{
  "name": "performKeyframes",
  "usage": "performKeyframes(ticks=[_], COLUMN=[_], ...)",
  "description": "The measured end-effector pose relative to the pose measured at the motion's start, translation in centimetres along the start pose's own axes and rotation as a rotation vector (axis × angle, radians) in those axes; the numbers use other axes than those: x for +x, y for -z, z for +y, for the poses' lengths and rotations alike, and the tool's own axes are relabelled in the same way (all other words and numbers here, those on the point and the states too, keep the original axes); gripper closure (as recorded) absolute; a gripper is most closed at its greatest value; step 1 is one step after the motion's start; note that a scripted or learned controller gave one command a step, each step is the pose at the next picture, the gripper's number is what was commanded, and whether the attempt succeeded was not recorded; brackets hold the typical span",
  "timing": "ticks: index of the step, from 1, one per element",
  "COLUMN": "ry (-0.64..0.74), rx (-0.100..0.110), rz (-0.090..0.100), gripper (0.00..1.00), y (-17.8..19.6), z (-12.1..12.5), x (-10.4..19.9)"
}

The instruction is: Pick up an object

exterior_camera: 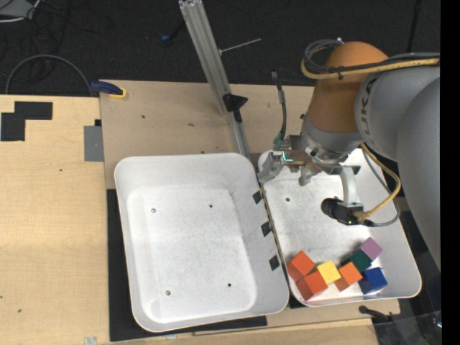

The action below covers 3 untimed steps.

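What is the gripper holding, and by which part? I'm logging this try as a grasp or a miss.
Cannot be told: the gripper sits above the right bin, its tips obscured. The blocks lie apart, at the near end.

Grey arm (406, 113) enters from right, filling upper right of scene. Orange band (343, 85) sits above wrist, far right of centre. Wrist points down and left. Gripper (287, 165) hangs low at far left end of arm, tilted toward left. Nothing visible between fingers. Cables loop over orange band and trail down near side of wrist.
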<state>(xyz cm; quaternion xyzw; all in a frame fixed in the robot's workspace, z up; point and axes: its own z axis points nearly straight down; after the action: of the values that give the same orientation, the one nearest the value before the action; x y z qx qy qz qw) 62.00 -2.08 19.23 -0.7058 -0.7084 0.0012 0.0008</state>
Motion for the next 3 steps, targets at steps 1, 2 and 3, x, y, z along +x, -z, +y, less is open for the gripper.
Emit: performKeyframes(ticks=[1, 2, 3], ry=[0.001, 0.001, 0.004], rx=[0.0, 0.0, 0.001], rz=[0.0, 0.0, 0.0], gripper=[0.0, 0.0, 1.0], y=[0.0, 0.0, 0.97], z=[0.0, 0.0, 0.0], x=[0.01, 0.02, 0.0])
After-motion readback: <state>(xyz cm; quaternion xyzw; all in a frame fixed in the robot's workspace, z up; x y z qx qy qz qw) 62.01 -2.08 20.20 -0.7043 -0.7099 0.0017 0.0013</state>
